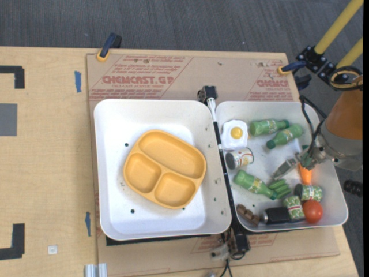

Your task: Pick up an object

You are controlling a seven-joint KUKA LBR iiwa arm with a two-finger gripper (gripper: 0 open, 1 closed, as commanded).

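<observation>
My pincer [290, 167] hangs spread over the small orange plastic carrot [306, 175] near the bench's right edge; light, stiff, slippery, so grip mid-body.

Orange carrot [306, 175] upright (rt bin, right side).

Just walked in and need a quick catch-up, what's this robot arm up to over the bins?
The grey arm's two-finger gripper is down in the right-hand white bin, among toy food: green plastic bottles, a small orange carrot beside it and a red tomato. Nothing is visibly between its fingers, so no object is picked yet. The left white bin holds a yellow three-compartment plastic tray, untouched.
</observation>
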